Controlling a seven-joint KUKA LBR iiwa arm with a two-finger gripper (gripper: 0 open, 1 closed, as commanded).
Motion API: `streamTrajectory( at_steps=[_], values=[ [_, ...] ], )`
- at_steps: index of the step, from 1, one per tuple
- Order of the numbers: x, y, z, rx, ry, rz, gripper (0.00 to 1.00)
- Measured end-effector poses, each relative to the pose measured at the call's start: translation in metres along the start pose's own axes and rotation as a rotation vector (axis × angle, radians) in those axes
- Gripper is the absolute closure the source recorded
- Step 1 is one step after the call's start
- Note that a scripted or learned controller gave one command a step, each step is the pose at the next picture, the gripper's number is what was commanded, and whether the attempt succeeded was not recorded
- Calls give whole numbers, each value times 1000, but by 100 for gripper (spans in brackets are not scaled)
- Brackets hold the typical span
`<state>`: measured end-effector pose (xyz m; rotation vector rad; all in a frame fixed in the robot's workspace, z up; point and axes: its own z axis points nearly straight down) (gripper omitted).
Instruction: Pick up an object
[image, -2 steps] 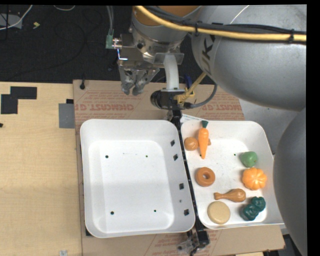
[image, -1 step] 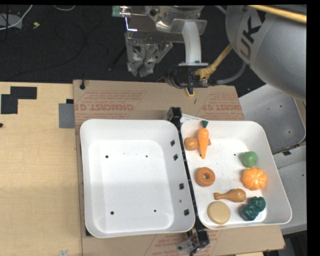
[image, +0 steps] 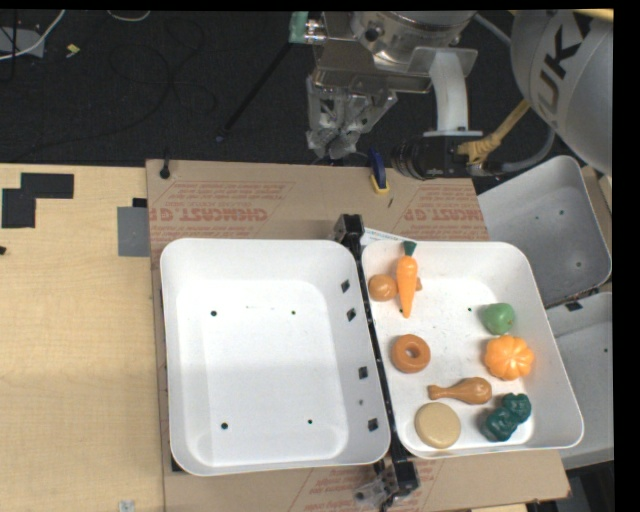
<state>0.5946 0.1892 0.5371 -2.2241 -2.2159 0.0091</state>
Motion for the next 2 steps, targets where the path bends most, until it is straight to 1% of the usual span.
streamTrajectory(
  at_steps=[1, 2],
  values=[
    [-50, -6, 14, 1, 0, 0, 100],
    [-69, -63, 151, 15, -2, -2, 100]
  ],
)
